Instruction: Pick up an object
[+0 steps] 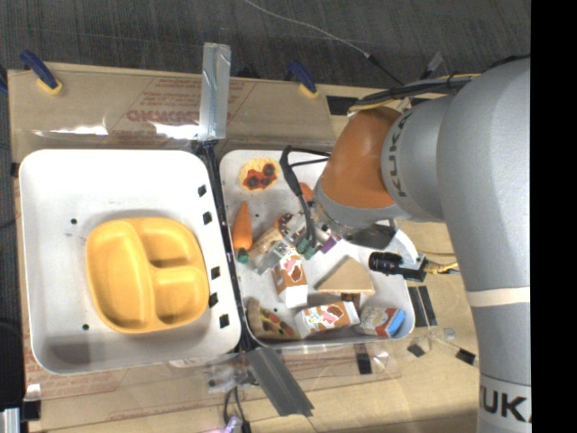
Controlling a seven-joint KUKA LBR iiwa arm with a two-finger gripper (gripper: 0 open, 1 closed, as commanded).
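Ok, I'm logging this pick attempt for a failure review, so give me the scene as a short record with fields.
left bin: holds a yellow divided tray
right bin: cluttered with toy food and small cartons
named items: carrot near the left wall, pizza slice at the far end, sandwich wedge, small carton
arm: reaches in from the right, wrist over the right bin
gripper: low among the clutter, grasp not readable

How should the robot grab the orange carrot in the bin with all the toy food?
Probably by the carrot's thick middle, coming straight down, fingers closing across its narrow width. It lies flat and long beside the right bin's left wall, with a gap toward the other toys.
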